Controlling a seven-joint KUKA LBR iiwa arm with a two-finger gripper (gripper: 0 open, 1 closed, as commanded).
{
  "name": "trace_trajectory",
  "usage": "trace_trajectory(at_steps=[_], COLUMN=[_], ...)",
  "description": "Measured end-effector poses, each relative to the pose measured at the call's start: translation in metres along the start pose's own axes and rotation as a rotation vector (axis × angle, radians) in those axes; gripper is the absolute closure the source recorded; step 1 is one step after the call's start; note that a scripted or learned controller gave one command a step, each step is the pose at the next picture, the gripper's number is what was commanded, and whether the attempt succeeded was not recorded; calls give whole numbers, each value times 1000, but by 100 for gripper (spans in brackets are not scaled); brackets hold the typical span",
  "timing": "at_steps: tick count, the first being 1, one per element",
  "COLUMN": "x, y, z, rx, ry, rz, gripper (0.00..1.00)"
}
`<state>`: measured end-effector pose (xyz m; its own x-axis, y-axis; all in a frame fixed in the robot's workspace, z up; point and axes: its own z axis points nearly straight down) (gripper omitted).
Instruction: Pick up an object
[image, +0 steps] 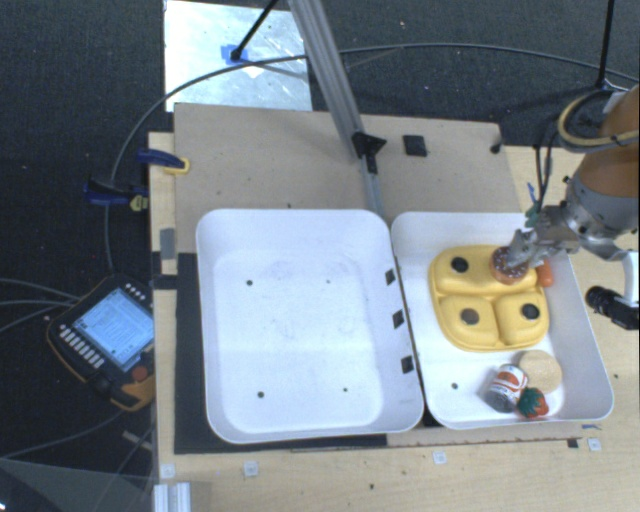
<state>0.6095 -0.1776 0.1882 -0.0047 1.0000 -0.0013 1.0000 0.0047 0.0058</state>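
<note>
Camera view is showing the claw (516, 262) hovering right over a small brownish ring-shaped thing (508, 266) that's sitting on the top right corner of the yellow molded tray (487, 298) in the right bin (590, 375). So the target is lying basically straight under the tips rather than off to a side. I can't tell whether it's gripping anything, too blurry there.

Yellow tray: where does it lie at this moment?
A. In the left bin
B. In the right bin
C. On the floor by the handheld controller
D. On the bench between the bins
B: the yellow tray rests inside the right bin, under the gripper, with a small can nearer the bin's front.
</note>
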Motion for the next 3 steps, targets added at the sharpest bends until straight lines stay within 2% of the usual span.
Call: trace_trajectory(at_steps=[1, 2, 3], x=[0, 53, 113], y=[2, 1, 0], z=[-47, -56, -46], rx=[-1, 2, 4], ry=[-1, 3, 4], rz=[-1, -5, -6], gripper=[100, 100, 100])
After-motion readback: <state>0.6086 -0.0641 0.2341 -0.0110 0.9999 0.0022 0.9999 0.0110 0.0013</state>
